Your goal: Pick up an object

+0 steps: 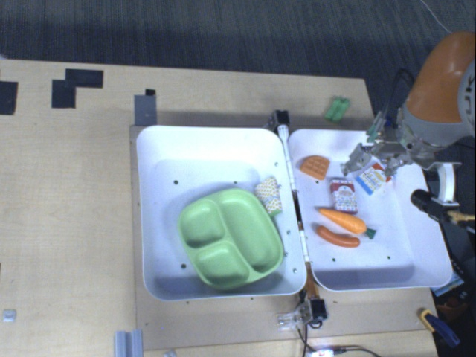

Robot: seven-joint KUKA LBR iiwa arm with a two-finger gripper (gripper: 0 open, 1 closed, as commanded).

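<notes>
The claw [374, 160] hovers over the right bin [424, 262]; whether it is apart or together cannot be told. A blue-white packet [372, 179] lies just below it.

No legible text on any packet.

— Where's my arm [446, 80] sitting?

— I see it reaching in from the right, the orange band up near the frame's top right corner and the grey wrist just below it, tilted down and to the left.

— And the end effector [375, 157]?

— Low, at the end of that wrist, pointing left. I can't make out its state from this angle.
</notes>
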